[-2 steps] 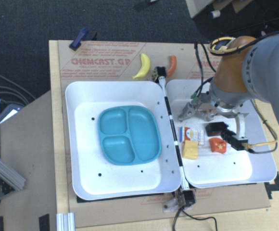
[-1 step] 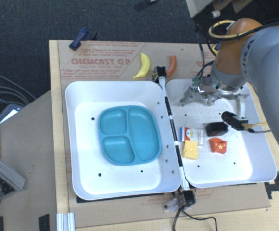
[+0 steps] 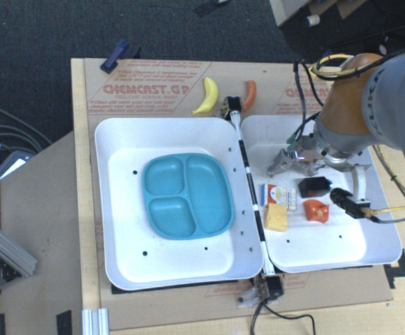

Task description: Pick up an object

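The right bin (image 3: 377,239) holds a yellow cheese wedge (image 3: 276,218), a red-and-white carton (image 3: 281,195), a small red piece (image 3: 316,211) and a small black block (image 3: 314,185). My gripper (image 3: 291,158) is low in the far part of this bin, just beyond the carton and the black block. Nothing shows in its grasp. The grey arm with its orange band (image 3: 345,100) comes in from the right over the bin's far edge.
The left bin (image 3: 119,208) holds a blue divided plate (image 3: 187,195). Behind the bins, on the bench, lie a yellow banana (image 3: 207,96) and an orange-red sausage-shaped toy (image 3: 249,95). A blue clip (image 3: 114,56) sits at the bench's far left corner.
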Robot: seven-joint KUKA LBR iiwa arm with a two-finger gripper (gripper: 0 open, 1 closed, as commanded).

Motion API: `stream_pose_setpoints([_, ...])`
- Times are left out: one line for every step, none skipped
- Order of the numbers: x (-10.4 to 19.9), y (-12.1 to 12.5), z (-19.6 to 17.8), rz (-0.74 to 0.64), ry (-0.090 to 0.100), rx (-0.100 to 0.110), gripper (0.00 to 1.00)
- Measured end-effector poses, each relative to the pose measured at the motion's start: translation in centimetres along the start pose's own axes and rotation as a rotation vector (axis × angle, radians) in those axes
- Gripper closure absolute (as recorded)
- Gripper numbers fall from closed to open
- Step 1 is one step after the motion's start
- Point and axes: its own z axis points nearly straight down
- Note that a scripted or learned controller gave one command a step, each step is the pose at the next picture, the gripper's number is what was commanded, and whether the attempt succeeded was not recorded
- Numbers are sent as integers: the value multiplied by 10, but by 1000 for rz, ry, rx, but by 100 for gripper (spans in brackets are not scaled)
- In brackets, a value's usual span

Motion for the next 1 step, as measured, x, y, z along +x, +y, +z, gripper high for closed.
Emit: stream_pose_setpoints([2, 57, -1, -1, -1, -4, 0])
